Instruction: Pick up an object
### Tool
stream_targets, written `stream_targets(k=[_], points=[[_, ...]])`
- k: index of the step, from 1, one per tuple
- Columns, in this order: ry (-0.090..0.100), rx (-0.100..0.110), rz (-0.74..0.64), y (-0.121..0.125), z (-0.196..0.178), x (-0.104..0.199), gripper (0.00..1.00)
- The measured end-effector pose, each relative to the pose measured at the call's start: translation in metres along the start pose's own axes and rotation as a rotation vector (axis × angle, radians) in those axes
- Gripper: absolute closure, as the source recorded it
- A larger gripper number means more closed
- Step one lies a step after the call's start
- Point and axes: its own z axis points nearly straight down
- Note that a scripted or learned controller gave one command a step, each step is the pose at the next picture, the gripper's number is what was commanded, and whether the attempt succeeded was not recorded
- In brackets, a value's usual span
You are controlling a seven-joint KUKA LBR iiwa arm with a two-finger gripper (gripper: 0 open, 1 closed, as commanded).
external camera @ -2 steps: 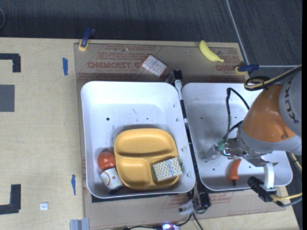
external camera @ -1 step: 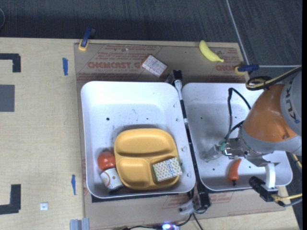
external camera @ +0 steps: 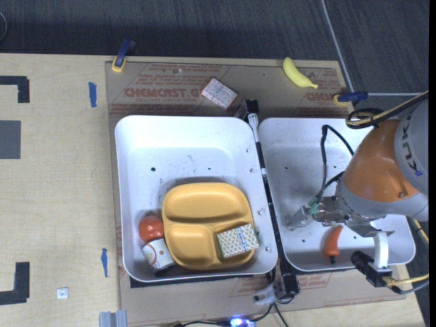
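My gripper (external camera: 302, 216) hangs low in the right bin (external camera: 293, 148), near its middle, on the grey arm with the orange band (external camera: 378, 165) that comes in from the right. A small orange object (external camera: 332, 242) lies on the bin floor just to the right of and below the gripper, partly under the wrist. I see nothing held in the gripper. In the left bin (external camera: 177, 138) a yellow divided plate (external camera: 201, 213) bears a patterned box (external camera: 237, 240). A red and white object (external camera: 154, 240) lies against the plate's left side.
Behind the bins, a yellow banana (external camera: 300, 73) and a small patterned card (external camera: 218, 92) lie on the cardboard. Blue clamps (external camera: 122, 52) hold the cardboard's corners. Black cables (external camera: 327, 155) loop over the right bin by the arm.
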Motion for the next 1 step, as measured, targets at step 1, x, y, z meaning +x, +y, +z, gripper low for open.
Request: stream_targets(k=[1], points=[[0.000,0.000,0.000,0.0000,0.0000,0.0000,0.00]])
